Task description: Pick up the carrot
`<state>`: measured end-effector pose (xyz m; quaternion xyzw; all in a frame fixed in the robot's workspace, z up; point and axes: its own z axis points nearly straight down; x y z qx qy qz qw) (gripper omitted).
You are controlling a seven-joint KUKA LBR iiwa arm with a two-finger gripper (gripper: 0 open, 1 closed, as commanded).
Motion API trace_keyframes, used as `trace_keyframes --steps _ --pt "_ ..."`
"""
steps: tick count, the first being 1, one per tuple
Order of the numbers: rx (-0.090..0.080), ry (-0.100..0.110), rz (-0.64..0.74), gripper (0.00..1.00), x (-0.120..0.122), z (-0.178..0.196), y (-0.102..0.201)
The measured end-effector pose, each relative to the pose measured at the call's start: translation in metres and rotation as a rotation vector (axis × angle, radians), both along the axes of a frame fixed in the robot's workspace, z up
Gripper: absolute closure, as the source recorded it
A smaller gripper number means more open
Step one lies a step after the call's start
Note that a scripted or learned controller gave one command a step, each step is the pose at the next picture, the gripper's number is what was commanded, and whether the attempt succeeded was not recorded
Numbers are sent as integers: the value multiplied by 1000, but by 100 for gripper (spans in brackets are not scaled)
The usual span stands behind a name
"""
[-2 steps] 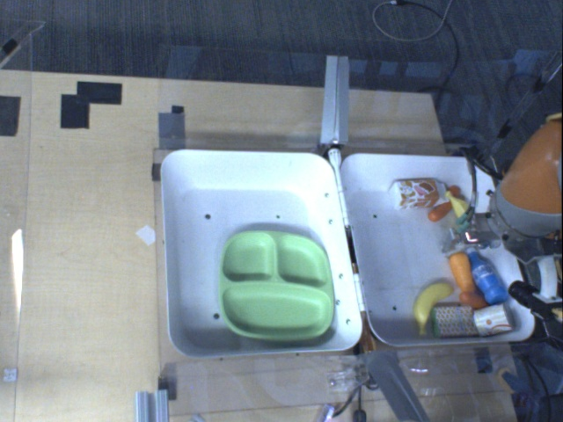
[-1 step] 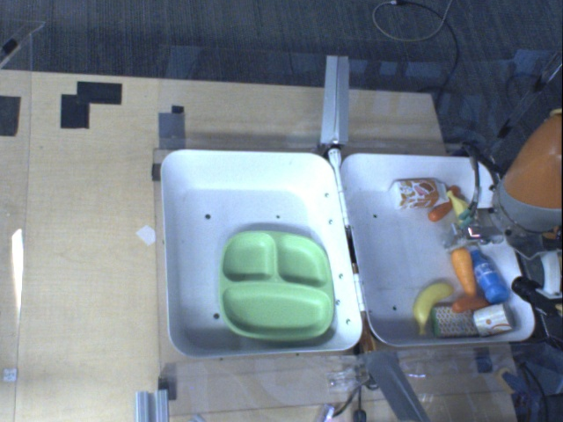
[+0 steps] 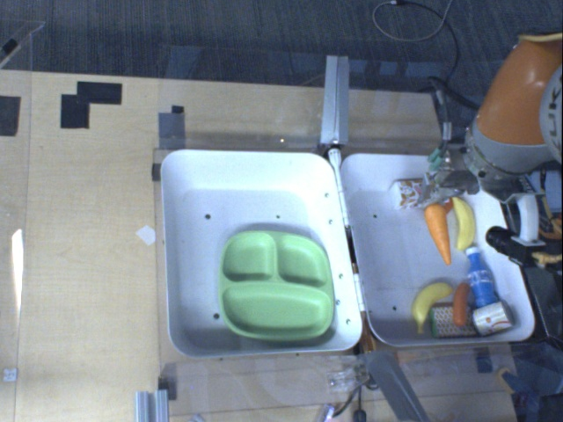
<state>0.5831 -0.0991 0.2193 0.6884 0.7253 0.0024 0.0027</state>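
Carrot lies in the right bin, thick end up beside a banana; gripper sits at that top end, evidently positioned for grasping, though finger state cannot be determined.

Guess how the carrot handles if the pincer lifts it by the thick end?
The carrot looks rigid, so it likely won't flop. Its taper and smooth skin may let it slip or swing. Round in section, it could roll against the banana lying right beside it if nudged.

Arm low, wrist bent leftward.
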Motion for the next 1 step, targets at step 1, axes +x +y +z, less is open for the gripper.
trace_keyframes --steps 1 --pt "0 2 -211 100 12 -26 -64"
